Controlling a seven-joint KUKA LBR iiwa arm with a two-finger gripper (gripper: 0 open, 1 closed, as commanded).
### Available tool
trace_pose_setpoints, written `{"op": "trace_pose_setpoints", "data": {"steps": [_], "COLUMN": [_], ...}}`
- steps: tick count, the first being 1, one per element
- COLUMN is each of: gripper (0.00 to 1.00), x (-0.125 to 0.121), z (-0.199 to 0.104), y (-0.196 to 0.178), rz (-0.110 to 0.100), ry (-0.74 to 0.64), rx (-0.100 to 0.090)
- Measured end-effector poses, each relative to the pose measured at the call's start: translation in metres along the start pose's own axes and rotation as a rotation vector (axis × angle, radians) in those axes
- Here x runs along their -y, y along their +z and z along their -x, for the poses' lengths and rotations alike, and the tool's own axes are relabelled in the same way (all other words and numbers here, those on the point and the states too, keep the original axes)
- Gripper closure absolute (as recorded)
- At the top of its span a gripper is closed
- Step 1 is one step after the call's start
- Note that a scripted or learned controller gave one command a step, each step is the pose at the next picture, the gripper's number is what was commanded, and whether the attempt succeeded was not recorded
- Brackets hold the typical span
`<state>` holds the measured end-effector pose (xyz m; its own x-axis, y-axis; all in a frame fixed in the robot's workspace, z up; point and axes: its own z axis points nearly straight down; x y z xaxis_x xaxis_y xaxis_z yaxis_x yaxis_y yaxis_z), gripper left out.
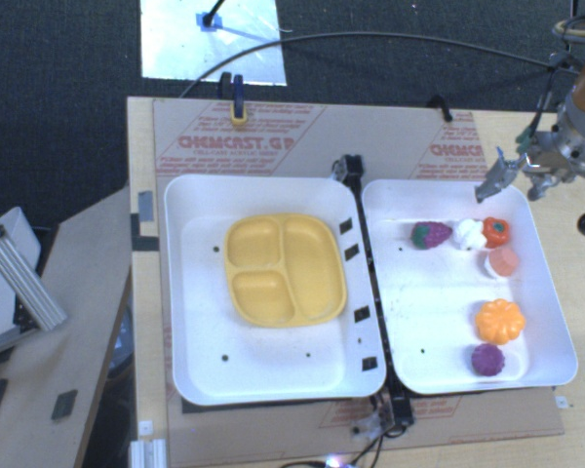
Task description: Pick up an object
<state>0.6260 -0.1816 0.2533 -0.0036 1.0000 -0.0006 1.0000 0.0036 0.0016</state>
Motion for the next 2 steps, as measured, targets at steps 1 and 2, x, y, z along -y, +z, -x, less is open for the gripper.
{"op": "trace_pose_setpoints", "data": {"steps": [1,2], "gripper": [0.0,0.0], "x": [-0.006,-0.005], "z": [-0.006,-0.006], "y": [0.045,0.108], "rz": [-0.002,-0.004], "ry": [-0.002,0.001], "rx": [0.0,-0.001]}}
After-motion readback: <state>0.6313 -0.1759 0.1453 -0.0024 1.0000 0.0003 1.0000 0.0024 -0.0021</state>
